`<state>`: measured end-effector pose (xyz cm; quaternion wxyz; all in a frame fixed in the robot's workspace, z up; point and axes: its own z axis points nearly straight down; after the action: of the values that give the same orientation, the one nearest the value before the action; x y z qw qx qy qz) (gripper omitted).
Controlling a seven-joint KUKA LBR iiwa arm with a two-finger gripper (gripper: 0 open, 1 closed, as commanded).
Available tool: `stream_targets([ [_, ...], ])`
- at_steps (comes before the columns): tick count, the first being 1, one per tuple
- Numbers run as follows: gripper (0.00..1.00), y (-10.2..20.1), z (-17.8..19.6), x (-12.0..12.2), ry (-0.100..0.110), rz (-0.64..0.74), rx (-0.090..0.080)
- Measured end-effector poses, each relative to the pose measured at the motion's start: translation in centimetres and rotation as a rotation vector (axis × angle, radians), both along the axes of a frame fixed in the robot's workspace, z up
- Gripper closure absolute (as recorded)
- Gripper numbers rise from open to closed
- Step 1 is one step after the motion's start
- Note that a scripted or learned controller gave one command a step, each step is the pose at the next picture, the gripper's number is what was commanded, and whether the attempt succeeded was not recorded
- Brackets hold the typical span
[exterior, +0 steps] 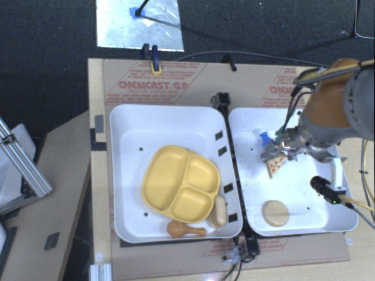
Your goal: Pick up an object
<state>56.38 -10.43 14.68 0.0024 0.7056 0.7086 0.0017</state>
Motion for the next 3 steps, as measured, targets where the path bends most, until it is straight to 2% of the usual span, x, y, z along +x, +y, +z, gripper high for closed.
stream_targets([
  [1, 1.0, 0.0, 6.5, 0.2, -0.003, 0.001, 0.0],
  [2, 1.0, 0.0, 11.4, 0.3, -0.001, 0.001, 0.0],
  [3, 1.0, 5.5, 11.4, 1.9, 0.001, 0.006, 0.002],
])
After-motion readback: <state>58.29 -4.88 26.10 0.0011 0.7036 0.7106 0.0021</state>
